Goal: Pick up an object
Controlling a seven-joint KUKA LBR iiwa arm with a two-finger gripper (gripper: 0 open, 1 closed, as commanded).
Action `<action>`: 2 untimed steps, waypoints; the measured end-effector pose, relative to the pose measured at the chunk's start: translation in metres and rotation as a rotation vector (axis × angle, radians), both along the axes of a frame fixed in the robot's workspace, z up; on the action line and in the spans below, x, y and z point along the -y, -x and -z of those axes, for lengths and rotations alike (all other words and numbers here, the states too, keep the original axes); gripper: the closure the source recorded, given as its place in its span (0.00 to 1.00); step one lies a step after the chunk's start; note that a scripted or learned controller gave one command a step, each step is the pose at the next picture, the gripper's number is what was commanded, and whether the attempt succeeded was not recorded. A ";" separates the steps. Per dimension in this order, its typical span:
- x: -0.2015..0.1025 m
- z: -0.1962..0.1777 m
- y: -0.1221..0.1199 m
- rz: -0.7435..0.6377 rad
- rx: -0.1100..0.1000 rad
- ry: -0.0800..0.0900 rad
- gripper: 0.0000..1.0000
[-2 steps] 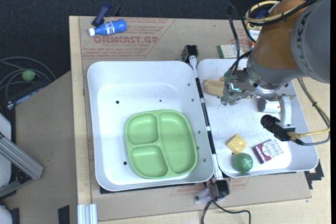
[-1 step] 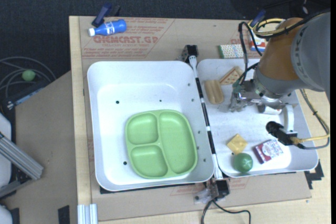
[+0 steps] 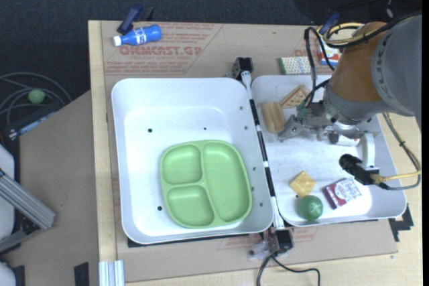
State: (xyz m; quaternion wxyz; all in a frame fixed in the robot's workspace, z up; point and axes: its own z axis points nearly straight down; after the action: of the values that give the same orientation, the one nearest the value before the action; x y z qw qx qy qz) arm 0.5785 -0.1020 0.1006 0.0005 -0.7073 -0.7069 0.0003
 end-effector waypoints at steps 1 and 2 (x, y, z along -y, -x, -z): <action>0.009 0.015 -0.071 0.009 -0.043 -0.009 0.00; 0.006 0.015 -0.078 0.015 -0.057 -0.001 0.00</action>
State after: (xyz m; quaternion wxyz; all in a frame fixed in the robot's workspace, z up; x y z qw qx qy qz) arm 0.6561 -0.1075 0.0855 0.0211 -0.7123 -0.7013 0.0201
